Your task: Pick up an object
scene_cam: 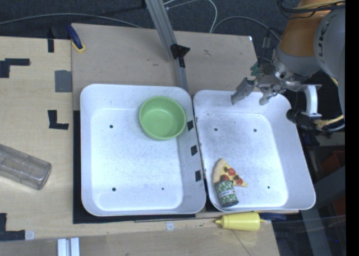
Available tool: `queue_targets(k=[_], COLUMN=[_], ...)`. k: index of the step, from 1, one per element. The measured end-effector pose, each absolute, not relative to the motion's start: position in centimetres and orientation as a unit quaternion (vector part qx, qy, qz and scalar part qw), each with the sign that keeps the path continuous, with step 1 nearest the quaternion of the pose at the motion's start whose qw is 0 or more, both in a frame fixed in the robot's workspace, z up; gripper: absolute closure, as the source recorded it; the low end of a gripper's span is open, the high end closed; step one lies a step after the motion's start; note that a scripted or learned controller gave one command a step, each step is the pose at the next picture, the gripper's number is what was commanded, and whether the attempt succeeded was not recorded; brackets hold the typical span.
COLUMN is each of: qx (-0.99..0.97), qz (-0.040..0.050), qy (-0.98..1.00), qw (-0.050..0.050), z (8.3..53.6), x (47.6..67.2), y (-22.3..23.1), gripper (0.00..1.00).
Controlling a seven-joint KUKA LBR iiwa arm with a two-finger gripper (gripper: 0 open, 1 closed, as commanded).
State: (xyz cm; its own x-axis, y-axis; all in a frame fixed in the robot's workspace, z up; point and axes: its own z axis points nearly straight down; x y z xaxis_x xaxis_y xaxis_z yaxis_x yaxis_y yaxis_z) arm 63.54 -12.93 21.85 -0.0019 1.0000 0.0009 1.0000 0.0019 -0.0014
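1. A yellow bottle point(240, 221) lies on the bench just near of the right bin point(280, 154).
2. A pizza slice point(229, 172) and small can point(226, 193) lie near-left in that bin, untouched.
3. A green bowl point(162, 117) sits far in the left bin point(112, 165).
4. The gripper point(252, 95) hovers over the right bin's far edge, fingers apart and empty; picking remains.

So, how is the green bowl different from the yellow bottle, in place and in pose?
The green bowl sits inside the left bin, near its far edge; the yellow bottle lies outside both bins, on the bench in front of the right bin. The bowl stands upright, mouth up; the bottle lies on its side. The bowl is round and wide, the bottle long and narrow. Both are far from the gripper.
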Motion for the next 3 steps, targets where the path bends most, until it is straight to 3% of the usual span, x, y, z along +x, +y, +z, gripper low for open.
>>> queue_targets(k=[1,3], qx=[-0.706,-0.706], qz=[0.0003,0.0023], qy=[-0.708,-0.708], qw=[0.001,0.002], z=[21.8,11.0], x=[63.5,63.8], y=[-12.9,-12.6], gripper=[0.00,0.00])
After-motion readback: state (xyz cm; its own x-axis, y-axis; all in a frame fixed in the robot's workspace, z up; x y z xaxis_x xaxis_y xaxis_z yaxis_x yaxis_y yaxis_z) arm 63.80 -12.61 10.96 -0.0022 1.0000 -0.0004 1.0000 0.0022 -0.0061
